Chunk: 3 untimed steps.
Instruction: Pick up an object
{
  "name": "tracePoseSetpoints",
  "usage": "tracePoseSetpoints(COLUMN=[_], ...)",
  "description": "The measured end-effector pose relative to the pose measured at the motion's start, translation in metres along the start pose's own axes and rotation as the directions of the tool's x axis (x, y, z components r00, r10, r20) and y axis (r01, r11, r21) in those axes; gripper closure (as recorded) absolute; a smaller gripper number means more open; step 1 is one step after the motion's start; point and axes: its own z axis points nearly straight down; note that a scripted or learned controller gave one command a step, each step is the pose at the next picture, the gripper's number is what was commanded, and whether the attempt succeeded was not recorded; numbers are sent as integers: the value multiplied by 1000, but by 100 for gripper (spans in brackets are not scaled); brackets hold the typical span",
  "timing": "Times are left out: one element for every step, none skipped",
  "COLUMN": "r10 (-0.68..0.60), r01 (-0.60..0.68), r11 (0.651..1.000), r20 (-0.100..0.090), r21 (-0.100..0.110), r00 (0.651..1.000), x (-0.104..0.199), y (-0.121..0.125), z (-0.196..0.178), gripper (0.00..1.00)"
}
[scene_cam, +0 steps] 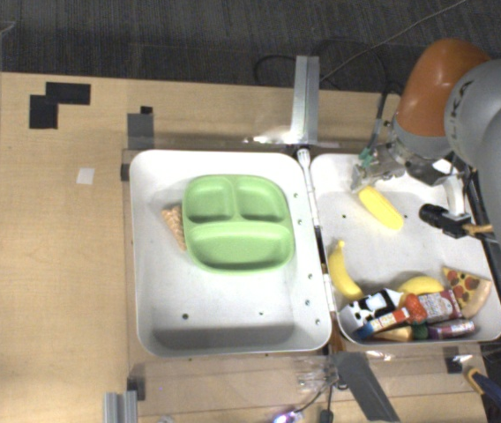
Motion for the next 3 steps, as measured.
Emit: tracePoseSetpoints(r10=[32, 31, 23], r01=[-32, -31, -23], r11=[999, 999, 1000], r20=[-3, -3, 0], r21=[9, 10, 5], r00=[999, 1000, 1000], x=[10, 10, -21], y=[2, 2, -62], z=[-93, -92, 12], gripper=[100, 0, 0])
